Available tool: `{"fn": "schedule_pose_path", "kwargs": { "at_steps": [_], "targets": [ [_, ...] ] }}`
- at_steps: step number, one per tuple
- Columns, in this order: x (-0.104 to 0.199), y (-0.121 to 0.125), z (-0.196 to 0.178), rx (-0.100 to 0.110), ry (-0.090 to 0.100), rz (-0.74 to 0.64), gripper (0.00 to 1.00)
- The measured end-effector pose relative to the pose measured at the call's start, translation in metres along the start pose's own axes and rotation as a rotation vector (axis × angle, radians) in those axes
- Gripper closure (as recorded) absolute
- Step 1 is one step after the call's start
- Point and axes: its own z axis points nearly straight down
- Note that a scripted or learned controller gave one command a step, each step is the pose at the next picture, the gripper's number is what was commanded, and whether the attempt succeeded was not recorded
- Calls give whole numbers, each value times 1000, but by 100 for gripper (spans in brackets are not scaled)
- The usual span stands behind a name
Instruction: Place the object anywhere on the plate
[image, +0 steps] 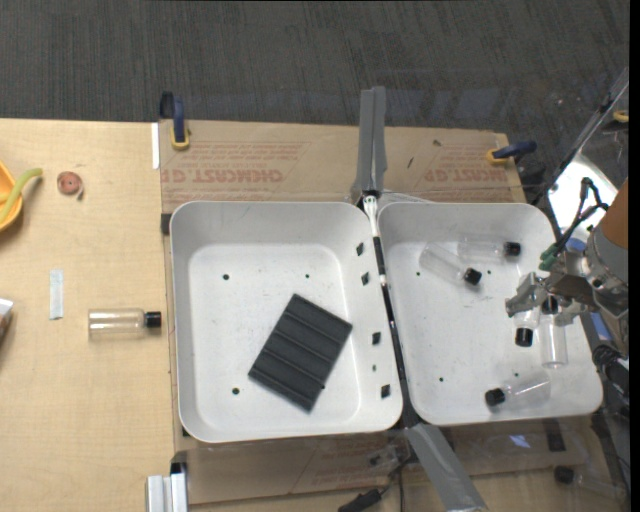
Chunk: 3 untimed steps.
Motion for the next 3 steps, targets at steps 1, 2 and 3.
{"fn": "schedule_pose_path", "kwargs": {
  "at_steps": [1, 2, 3],
  "targets": [
    [56, 89, -85, 0, -1, -222, 100],
    [90, 0, -65, 1, 0, -364, 100],
    [209, -21, -36, 2, 0, -634, 100]
  ]
}}
